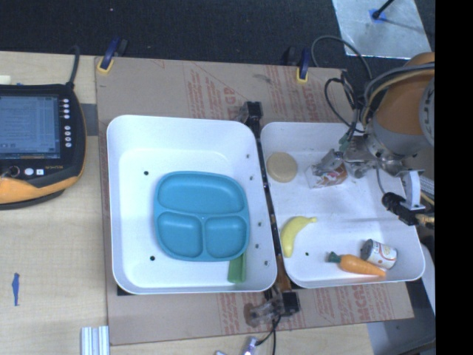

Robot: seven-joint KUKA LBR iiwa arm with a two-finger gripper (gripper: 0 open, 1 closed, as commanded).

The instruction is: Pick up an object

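bench: brown board (pixel 185 87) on wood top, two white bins side by side
landmark: right bin (pixel 355 276)
arm: enters right bin from its right edge
gripper (pixel 330 170): low over right bin's upper middle, finger opening cannot be told, something small and blurry beneath
disc (pixel 282 166): tan, round, upper left of right bin
banana (pixel 294 232): lower left of bin
carrot (pixel 356 265): bottom right
small can (pixel 380 253): just beside carrot
left bin (pixel 129 135): left of right bin, holds blue divided plate (pixel 201 214), green piece (pixel 236 270)
tablet (pixel 35 143): far left of bench
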